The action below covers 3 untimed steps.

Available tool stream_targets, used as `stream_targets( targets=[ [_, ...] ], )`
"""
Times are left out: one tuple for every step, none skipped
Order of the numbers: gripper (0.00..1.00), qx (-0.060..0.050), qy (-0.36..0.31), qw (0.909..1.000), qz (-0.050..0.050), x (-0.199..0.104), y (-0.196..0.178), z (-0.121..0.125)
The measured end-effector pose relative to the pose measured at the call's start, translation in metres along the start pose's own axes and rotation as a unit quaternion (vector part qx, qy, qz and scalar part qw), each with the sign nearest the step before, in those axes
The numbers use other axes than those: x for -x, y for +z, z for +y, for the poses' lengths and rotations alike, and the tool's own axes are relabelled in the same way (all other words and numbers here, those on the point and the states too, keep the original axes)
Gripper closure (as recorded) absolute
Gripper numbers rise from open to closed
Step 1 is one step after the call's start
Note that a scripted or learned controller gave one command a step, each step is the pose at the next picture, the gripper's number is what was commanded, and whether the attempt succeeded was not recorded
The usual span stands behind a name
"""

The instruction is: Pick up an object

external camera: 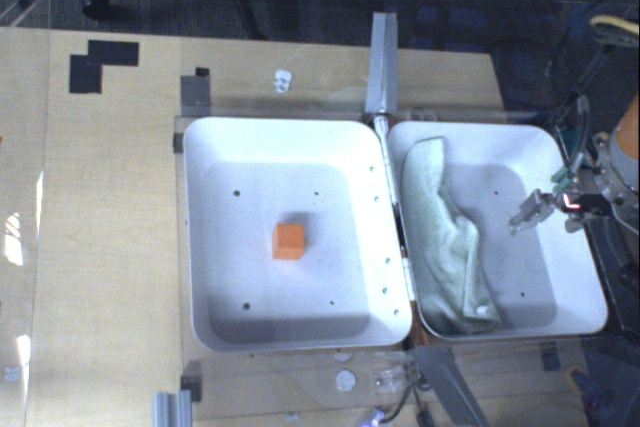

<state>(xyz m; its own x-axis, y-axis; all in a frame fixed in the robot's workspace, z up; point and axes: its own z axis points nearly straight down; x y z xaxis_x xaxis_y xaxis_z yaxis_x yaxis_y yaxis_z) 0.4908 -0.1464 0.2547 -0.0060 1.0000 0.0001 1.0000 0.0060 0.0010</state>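
An orange cube lies near the middle of the left bin. A crumpled pale green-white cloth stretches along the left side of the right bin, from its back wall to its front. My gripper hangs over the right part of the right bin, to the right of the cloth and apart from it. It stands open with nothing between its fingers.
A metal divider rail runs between the two bins at the back. Cables and the arm's body crowd the right edge. Bare bin floor lies between the cloth and the gripper.
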Motion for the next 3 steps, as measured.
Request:
stream_targets(
  targets=[
    [0.00, 0.003, 0.045, 0.9990, 0.000, -0.044, 0.157, 0.107],
    [1.00, 0.004, 0.045, 0.9990, 0.001, -0.045, 0.146, 0.108],
    [1.00, 0.002, 0.075, 0.9972, 0.000, -0.071, 0.043, 0.147]
  ],
)
